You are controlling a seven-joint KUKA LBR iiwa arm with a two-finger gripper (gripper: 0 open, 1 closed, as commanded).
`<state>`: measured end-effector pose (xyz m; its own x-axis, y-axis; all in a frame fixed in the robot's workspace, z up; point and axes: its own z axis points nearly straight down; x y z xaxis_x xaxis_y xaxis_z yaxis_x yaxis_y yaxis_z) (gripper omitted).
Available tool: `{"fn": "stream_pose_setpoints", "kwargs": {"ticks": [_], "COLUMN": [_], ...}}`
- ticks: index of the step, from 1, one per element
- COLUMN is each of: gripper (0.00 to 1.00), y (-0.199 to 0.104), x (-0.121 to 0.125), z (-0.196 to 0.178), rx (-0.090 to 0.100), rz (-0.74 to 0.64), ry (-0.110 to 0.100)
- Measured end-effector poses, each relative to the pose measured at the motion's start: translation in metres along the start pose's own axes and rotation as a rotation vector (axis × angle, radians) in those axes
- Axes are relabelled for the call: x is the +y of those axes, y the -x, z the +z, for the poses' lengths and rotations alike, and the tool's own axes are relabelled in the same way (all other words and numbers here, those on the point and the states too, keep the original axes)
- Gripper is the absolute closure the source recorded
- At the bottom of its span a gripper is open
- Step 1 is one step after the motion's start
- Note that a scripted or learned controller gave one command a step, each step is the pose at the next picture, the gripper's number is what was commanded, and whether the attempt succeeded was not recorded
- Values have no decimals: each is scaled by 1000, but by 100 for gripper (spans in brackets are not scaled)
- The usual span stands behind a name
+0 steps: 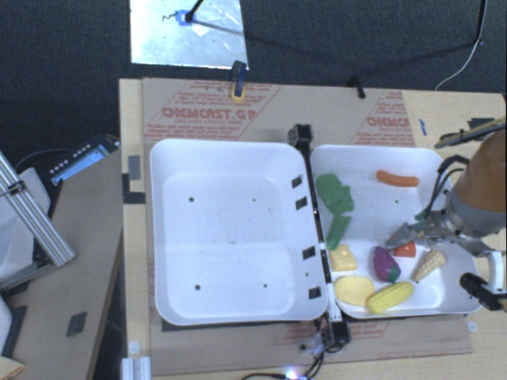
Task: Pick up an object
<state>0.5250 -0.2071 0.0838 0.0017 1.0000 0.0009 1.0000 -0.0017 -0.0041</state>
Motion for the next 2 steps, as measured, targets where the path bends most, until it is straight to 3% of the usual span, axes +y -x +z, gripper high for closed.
{"fn": "stream_pose_setpoints", "kwargs": {"ticks": [1,2], "gripper": [100,100], "y": [0,-33], "x": [4,-9], "z": [-12,-73], "rx": [-2,-2], "rz": [-3,-8], "ry": [9,10]}}
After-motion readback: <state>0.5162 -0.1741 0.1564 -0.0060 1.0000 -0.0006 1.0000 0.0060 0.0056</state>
